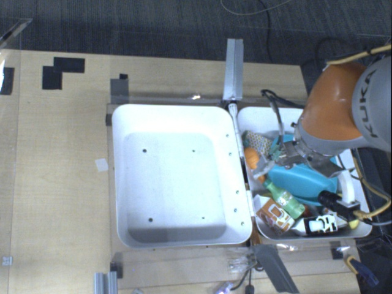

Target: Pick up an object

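A wooden desk (55, 182) carries two shallow white bins. The left bin (174, 231) is bare white plastic. The right bin (358, 230) is crowded, and the grey-and-orange arm (343, 106) reaches down into it; whether its fingers are wide or closed cannot be told. The largest item there, a blue bottle (303, 181), looks stiff, light and smooth, likely slippery; grasping across its narrower body seems best. Just beside it lie a green bottle (286, 201) and a small orange ball (251, 158).
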Motion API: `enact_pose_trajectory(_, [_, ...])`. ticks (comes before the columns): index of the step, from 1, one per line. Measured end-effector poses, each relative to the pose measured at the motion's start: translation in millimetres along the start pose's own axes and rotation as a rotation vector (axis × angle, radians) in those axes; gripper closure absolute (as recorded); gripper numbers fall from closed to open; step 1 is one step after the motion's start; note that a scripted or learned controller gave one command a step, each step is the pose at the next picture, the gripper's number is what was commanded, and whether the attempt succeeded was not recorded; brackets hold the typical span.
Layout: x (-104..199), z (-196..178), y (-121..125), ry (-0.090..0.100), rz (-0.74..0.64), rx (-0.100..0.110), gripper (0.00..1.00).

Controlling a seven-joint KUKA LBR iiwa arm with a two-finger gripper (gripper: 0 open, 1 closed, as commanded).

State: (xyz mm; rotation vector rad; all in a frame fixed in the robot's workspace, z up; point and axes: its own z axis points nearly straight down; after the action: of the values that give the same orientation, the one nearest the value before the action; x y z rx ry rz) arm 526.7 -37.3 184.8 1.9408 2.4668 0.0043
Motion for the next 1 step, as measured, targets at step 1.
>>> enact_pose_trajectory(1, [72.7, -0.6, 34.7, -0.001, -0.386, -0.003, 0.0])
